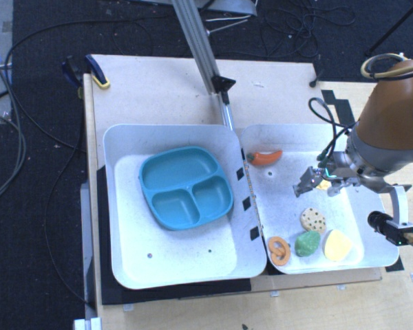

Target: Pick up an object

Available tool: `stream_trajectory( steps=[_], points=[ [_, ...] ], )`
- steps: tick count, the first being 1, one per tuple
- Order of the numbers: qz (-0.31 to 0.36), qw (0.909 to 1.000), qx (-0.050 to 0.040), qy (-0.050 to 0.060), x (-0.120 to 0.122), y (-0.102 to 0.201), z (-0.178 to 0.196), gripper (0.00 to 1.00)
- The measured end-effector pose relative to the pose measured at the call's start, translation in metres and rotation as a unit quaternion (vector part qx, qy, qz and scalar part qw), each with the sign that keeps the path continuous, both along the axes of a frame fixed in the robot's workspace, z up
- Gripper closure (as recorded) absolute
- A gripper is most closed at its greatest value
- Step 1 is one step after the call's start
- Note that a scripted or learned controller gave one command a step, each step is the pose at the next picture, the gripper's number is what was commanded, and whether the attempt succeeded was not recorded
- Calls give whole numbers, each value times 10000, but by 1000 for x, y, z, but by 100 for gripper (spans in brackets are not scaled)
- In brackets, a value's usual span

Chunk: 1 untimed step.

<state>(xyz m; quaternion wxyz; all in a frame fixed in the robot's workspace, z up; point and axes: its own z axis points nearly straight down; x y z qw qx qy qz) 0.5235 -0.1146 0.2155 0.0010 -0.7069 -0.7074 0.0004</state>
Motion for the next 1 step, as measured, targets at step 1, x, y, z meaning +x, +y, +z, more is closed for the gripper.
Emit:
stream_trajectory(
  steps=[1],
  points=[
    [0, 10000, -2, -8, 0, 0, 0, 0]
  ],
)
